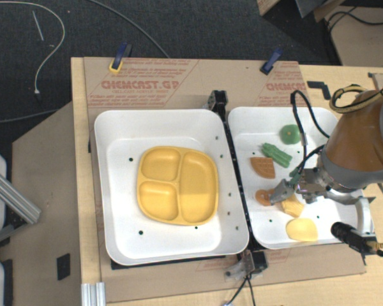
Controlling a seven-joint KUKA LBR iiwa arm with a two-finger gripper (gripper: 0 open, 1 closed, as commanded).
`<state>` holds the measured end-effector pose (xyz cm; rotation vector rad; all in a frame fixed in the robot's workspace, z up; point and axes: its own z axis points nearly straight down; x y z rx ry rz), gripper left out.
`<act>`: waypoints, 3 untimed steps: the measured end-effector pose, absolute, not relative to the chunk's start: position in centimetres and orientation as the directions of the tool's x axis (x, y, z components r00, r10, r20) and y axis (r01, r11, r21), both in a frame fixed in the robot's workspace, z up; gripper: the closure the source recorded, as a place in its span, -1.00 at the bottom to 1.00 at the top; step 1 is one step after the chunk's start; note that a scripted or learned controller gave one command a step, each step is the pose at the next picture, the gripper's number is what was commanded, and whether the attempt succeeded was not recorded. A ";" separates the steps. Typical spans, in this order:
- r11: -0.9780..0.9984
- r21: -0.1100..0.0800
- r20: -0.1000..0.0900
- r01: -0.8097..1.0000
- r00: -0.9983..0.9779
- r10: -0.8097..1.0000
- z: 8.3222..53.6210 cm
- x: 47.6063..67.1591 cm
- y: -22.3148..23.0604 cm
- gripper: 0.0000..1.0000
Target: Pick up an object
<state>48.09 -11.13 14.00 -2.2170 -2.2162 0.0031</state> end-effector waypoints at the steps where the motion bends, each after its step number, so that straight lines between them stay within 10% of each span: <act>1: -0.002 0.004 -0.003 1.000 0.002 1.000 9.0 48.2 -11.3 -1.00; 2: -0.003 0.024 -0.009 1.000 0.003 1.000 10.8 48.8 -11.4 1.00; 3: 0.002 0.006 -0.001 1.000 -0.002 1.000 15.8 49.5 -10.6 1.00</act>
